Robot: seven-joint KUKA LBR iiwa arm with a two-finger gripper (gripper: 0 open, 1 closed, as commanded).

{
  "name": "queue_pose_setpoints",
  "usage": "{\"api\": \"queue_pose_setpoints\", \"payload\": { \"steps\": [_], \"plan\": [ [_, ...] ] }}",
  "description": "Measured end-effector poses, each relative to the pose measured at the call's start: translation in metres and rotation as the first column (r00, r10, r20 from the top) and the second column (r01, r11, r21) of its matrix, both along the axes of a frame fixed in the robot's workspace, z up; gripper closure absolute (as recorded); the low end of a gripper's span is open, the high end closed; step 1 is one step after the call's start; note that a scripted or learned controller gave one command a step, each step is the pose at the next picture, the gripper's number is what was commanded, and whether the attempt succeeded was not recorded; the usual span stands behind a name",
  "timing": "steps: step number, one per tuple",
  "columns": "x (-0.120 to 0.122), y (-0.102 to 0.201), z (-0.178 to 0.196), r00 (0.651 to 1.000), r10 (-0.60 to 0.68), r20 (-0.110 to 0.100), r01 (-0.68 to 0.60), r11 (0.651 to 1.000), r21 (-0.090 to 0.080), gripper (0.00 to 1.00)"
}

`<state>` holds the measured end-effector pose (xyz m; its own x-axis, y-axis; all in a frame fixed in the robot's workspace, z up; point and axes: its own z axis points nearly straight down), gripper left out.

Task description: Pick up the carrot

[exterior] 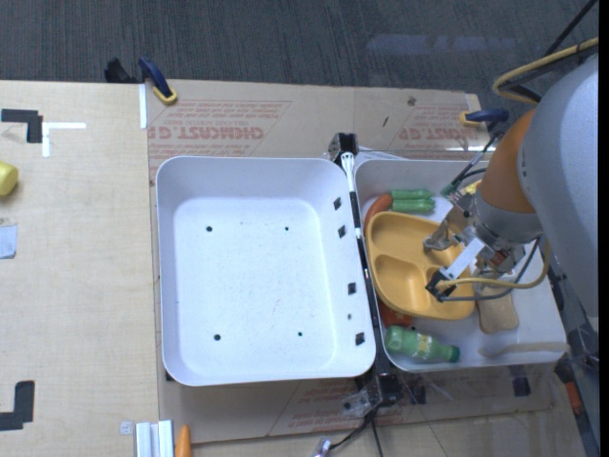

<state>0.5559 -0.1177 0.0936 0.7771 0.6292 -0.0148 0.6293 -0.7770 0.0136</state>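
Note:
The carrot, orange with a green leafy top, lies at the far end of the right bin, against the divider between the bins. Part of it is tucked behind the rim of a yellow dish. My gripper reaches in from the right and hangs over the right half of that yellow dish. It is a short way to the right of the carrot and nearer the camera, and it is not touching the carrot. Nothing shows held in it.
A green bottle lies at the near end of the right bin, and a tan block sits right of the dish. The left bin stands alongside. A yellow object rests at the bench's far left.

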Motion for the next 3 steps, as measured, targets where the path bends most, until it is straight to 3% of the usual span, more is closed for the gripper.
{"api": "queue_pose_setpoints", "payload": {
  "steps": [1,2,3],
  "plan": [
    [0.0009,-0.0061,0.0112,1.000,-0.002,0.005,0.002,1.000,-0.011,1.00],
    [-0.0008,-0.0057,0.0092,1.000,-0.001,-0.001,0.001,1.000,-0.010,0.00],
    [-0.0031,-0.0115,0.0169,1.000,-0.006,-0.007,0.006,1.000,-0.018,1.00]
  ]
}}
